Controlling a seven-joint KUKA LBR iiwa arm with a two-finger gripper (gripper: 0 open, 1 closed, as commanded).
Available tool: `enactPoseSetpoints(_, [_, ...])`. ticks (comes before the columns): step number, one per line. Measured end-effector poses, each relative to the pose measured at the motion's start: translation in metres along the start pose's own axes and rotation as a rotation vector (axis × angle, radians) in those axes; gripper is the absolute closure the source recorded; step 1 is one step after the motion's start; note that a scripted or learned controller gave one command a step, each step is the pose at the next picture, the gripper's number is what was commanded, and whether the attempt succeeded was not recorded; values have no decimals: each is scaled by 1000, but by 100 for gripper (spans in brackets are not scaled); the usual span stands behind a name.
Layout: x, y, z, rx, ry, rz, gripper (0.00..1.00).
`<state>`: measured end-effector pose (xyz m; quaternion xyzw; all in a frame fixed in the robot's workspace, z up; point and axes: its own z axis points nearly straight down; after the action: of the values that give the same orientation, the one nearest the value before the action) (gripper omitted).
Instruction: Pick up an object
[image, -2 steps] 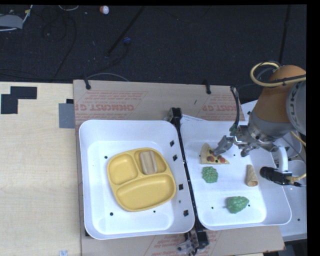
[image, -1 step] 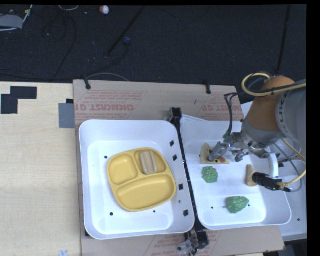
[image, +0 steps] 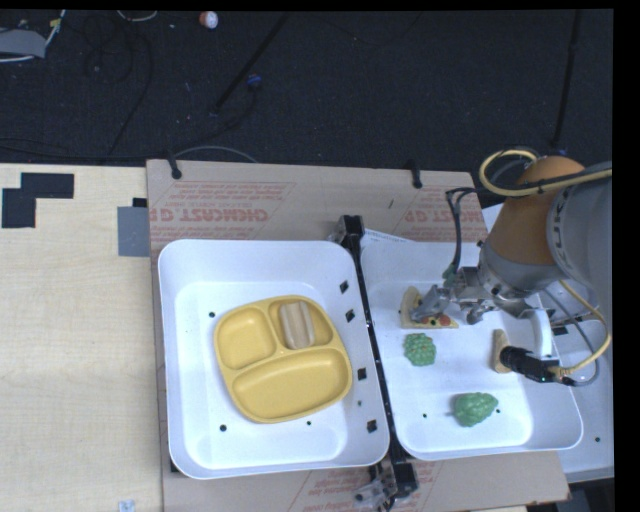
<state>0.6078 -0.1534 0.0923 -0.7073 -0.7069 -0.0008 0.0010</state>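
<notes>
My tool (image: 437, 305) looks like dull grey metal, and the band above my wrist (image: 525, 225) is smooth orange with a soft sheen. Both bins (image: 190, 290) are glossy white plastic. The divided plate (image: 285, 385) is smooth yellow plastic, slightly shiny. The two green lumps (image: 420, 349) look rough and bumpy. The board (image: 250, 200) under the bins is matt brown cardboard; the bench (image: 70, 350) is pale matt wood.

Open floor is left between the two green pieces (image: 420, 349) (image: 473, 407); the left bin (image: 190, 300) is crowded by a yellow tray (image: 283, 385)
</notes>
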Motion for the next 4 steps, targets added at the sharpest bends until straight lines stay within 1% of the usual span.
enactPoseSetpoints(1, [-2,3,-13,-13,-7,0,100])
enactPoseSetpoints(2, [-5,-4,-59,-2,-3,5,100])
enactPoseSetpoints(3, [-2,-6,-122,-4,-4,-2,100])
enactPoseSetpoints(4, [-3,-6,-124,1,-2,-2,100])
